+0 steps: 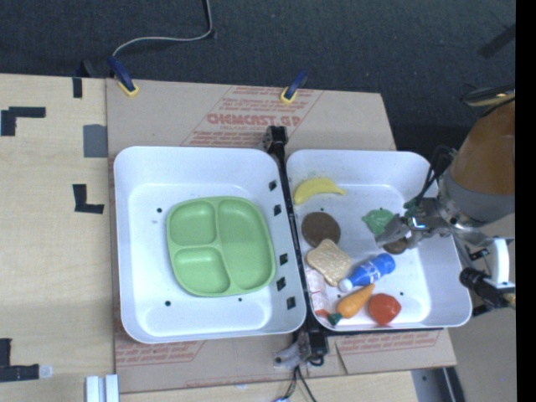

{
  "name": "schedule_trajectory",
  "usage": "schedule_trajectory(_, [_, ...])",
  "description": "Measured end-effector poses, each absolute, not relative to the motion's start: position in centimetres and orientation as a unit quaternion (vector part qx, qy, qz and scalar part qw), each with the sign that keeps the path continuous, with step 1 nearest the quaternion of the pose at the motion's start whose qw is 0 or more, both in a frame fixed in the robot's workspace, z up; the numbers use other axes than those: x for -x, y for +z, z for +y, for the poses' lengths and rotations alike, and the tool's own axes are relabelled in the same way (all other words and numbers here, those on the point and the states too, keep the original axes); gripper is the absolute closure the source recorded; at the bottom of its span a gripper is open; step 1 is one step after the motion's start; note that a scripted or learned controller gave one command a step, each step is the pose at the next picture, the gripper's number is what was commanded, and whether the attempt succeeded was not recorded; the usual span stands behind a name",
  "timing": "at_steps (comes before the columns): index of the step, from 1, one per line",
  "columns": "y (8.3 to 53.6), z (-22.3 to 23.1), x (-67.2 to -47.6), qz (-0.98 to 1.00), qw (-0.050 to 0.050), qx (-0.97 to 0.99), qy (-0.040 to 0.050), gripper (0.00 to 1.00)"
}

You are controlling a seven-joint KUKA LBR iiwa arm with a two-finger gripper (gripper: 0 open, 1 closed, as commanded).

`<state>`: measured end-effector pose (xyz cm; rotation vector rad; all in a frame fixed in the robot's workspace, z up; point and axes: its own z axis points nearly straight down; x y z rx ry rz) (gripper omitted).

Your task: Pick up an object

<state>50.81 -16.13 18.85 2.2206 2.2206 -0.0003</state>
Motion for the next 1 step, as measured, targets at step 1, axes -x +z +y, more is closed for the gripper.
schedule_trajectory(1, [23.69,-9.82,-52.43,0.708,0.0,-0.706,0.0003,1.0])
